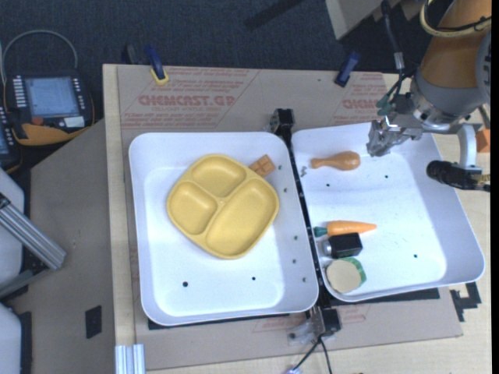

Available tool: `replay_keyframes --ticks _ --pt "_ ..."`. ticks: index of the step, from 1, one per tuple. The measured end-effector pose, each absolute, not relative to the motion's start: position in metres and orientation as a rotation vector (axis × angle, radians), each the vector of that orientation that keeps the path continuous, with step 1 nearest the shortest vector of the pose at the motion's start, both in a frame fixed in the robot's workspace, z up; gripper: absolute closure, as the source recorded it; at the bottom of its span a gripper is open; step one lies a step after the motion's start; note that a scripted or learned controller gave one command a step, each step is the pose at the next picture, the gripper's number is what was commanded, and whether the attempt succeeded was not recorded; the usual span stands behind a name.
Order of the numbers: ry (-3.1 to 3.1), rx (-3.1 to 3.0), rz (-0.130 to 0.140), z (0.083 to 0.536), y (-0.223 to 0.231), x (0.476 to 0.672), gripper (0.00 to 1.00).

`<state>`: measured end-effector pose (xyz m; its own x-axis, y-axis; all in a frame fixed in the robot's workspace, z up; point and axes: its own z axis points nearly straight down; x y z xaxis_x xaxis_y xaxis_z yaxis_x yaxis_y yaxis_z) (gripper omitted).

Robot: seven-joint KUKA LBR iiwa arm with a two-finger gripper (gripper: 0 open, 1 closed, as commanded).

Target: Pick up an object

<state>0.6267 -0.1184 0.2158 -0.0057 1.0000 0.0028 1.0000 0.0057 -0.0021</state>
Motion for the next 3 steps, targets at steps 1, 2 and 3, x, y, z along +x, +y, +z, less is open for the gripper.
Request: replay_keyframes --ticks 1,2,3 --pt "-2.229 -2.215 -0.004 0.226 -0.063 0.633 1.0" --pt "-2.226 -2.212 0.0 0.218 -0.002 0.632 1.0" --pt "-2.225 -2.212 0.002 0.209 0.051 0.629 1.0"
